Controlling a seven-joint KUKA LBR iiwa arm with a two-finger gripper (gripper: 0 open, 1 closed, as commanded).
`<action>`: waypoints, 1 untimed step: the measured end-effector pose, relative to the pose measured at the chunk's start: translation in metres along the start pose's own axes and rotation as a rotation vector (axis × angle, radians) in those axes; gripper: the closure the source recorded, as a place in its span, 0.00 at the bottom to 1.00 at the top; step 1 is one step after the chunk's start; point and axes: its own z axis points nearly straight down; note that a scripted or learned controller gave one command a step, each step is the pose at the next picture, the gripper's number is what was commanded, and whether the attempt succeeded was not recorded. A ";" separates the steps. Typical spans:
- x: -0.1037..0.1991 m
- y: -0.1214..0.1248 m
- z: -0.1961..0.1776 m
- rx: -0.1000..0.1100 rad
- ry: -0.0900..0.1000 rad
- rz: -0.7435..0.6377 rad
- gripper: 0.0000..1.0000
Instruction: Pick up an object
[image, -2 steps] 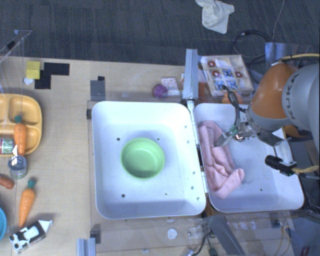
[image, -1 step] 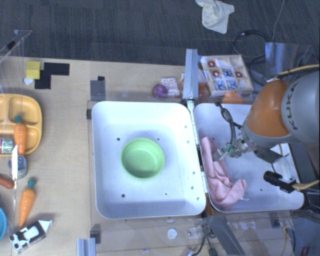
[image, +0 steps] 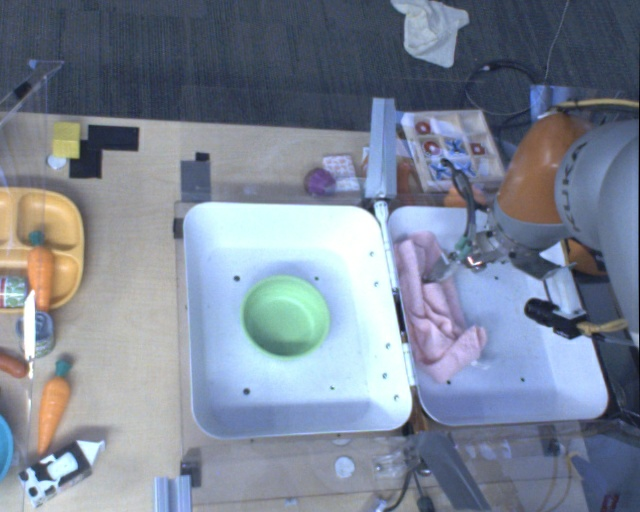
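Carrots (image: 52, 400) are lying at the far left of the bench (image: 130, 340), one on the wood near a small black-and-white carton (image: 60, 468), another (image: 39, 277) resting in the yellow divided tray (image: 62, 215) above it. Moving right, we are looking at the left bin (image: 215, 390), where a green bowl (image: 286, 316) is sitting upright near the middle, well apart from every wall. Behind this bin a small purple object (image: 319, 181) is lying on the bench, just beside a little patterned card (image: 339, 166).

Across the divider, in the right bin (image: 540, 390), we are seeing a pink cloth (image: 432, 312) lying crumpled along the left wall, running from the back of the bin down toward the middle, with one end folding out to the right. The gripper (image: 455, 257) is hanging just beside the cloth's upper right edge, near the back of the bin; we are not able to tell whether it is touching the fabric, and its claw is too small and cluttered for us to tell whether it is apart or together. The grey arm (image: 600, 190) with its orange band (image: 535, 170) is reaching in from the right, over the bin's back corner. Beyond the bench, a white rag (image: 432, 28) is lying on the dark floor, and a picture book (image: 452, 145) is lying behind the right bin.
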 end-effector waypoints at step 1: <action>0.036 -0.061 -0.002 -0.002 0.000 -0.055 0.00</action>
